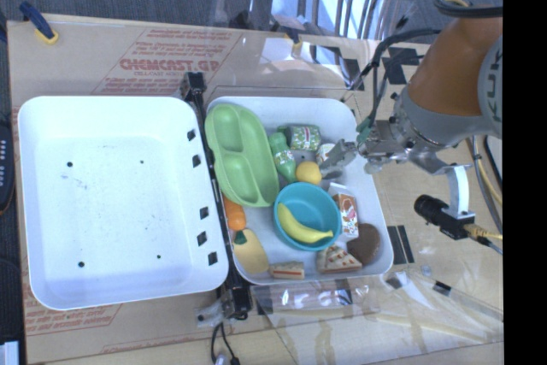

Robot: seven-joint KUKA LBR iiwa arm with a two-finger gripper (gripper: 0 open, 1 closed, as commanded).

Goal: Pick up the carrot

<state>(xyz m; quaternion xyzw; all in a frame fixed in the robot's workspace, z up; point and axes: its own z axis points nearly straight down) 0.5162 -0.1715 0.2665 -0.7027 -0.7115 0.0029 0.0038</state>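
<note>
Right bin [363,120]: carrot [235,216] (mostly hidden, axis unclear) against left wall.

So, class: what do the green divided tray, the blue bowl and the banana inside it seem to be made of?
Green divided tray: looks like moulded plastic, matte, uniform colour with rounded edges. Blue bowl: probably plastic too, smooth with a slight sheen. Banana: likely a plastic toy, evenly yellow and blemish-free, though the picture leaves that open.

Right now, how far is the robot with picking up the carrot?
Nothing looks done yet. The carrot lies at the left wall of the right bin, beside the green tray. The gripper is above the bin's right part, apart from the carrot. Reaching, grasping and lifting all remain.
</note>
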